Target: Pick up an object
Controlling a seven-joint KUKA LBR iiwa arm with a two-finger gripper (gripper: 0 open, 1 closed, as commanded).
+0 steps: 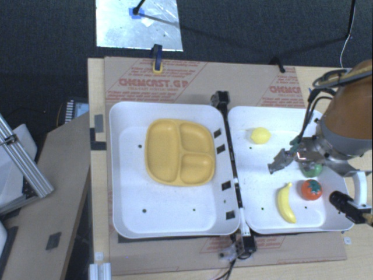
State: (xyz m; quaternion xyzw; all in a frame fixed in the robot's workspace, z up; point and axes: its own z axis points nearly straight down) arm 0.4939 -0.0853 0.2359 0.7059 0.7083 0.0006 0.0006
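Gripper [284, 160] of the grey arm hangs low in the right white plastic bin [265, 214], and I cannot tell if it is released or clenched, because it looks like a dark blur. No toy can be seen inside it. Closest to the front edge lie the small yellow toy banana [285, 202] and the round red-orange toy fruit [311, 189], just beside each other. A little green toy [311, 169] sits right behind the red one, partly hidden under the arm. Farther back rests the little yellow lemon-like ball [260, 135], on its own. Across in the left white bin [125, 214] sits the yellow plastic plate with three sections [178, 151]. The round toys could roll away if bumped, and the grab could miss and close on nothing.
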